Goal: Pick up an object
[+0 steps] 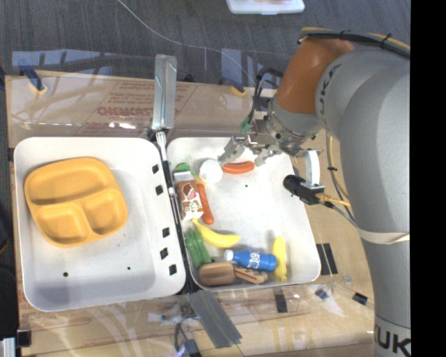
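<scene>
Just below gripper (247, 150), fingers spread and empty: toy hot dog (238, 167), lying at right bin's (301, 230) far end, near white ball (210, 171). Likely risk: round sausage rolling aside, slipping from closing fingertips.

A wooden tabletop (90, 104), pale brown with faint red printed lettering, lies under a clear plastic sheet (209, 66) that catches soft glare from overhead light. Beyond its far edge is dark grey carpeted floor (77, 24), crossed by a thin pale cable (150, 28), with a flat white object (265, 5) cut off at the top edge. Blue tape (31, 77) marks the far left corner of the tabletop, and short black tape strips (326, 258) sit near its right and front edges.
</scene>
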Robot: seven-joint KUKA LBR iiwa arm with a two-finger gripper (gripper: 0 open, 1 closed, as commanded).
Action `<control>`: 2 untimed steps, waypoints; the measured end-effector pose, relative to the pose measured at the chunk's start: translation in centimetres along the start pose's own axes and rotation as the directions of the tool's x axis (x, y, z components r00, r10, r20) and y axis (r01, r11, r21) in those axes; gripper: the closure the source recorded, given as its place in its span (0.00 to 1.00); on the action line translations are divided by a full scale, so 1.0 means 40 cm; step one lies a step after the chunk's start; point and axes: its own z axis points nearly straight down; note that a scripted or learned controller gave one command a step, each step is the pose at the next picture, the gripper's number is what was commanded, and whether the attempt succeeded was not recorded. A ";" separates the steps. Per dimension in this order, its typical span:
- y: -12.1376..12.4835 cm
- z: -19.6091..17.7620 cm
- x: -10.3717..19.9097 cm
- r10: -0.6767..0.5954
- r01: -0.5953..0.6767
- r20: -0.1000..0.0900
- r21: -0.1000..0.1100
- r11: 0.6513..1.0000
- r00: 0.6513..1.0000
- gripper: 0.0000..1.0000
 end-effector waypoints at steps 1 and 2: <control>0.052 0.255 -0.131 -0.015 0.015 0.002 -0.002 1.000 1.000 0.00; 0.052 0.255 0.011 -0.236 0.236 -0.001 0.001 0.972 0.972 0.00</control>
